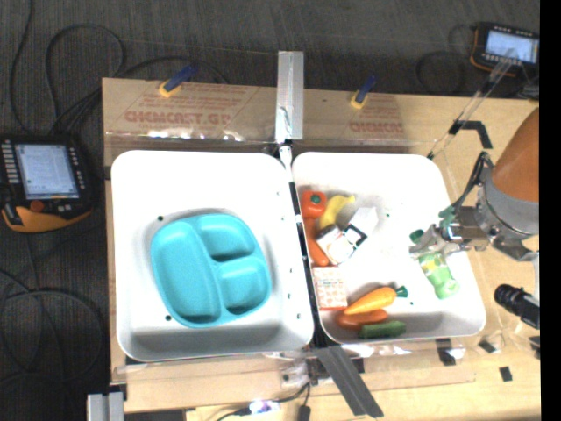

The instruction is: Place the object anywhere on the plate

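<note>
Blue plate (pixel 210 268) in left bin (pixel 131 182): nothing on it | my pincer (pixel 431 246) over right bin (pixel 412 169), beside pale green object (pixel 440 279) near the right wall; grip state: cannot tell | progress: placing not yet done

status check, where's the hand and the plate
Hand over right bin, near green toy. Blue plate in left bin. Carrot in right bin.

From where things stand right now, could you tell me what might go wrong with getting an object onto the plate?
1. The toys are heaped against the right bin's left wall, so a pick may snag a neighbour.
2. The tool sits at the right bin's far side; the blue plate lies across the divider, a long carry.
</note>
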Controlling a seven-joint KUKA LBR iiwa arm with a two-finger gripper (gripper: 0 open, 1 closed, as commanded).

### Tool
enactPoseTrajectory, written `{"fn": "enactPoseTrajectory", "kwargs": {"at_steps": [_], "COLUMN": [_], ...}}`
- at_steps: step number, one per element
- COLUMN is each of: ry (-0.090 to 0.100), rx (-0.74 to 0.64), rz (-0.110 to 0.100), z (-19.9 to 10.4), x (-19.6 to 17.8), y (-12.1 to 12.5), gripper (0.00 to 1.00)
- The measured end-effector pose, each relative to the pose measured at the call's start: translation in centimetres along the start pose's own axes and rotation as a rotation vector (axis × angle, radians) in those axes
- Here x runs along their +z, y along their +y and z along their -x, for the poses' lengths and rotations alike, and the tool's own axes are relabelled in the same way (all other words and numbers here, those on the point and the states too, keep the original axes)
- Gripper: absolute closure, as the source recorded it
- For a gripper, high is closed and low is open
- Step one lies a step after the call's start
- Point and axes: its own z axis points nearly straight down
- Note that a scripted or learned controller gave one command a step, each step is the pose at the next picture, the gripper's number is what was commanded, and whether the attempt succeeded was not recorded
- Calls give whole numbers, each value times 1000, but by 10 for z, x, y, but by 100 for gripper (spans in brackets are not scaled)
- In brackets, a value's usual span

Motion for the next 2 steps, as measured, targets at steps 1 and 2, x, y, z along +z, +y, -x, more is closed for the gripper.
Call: {"fn": "enactPoseTrajectory", "kwargs": {"at_steps": [1,2], "ry": [0,-1], "rx": [-14,76], "rz": [-3,-2], "z": [-87,-56], "x": [46,44], "y": [-4,29], "gripper": [100,100]}}
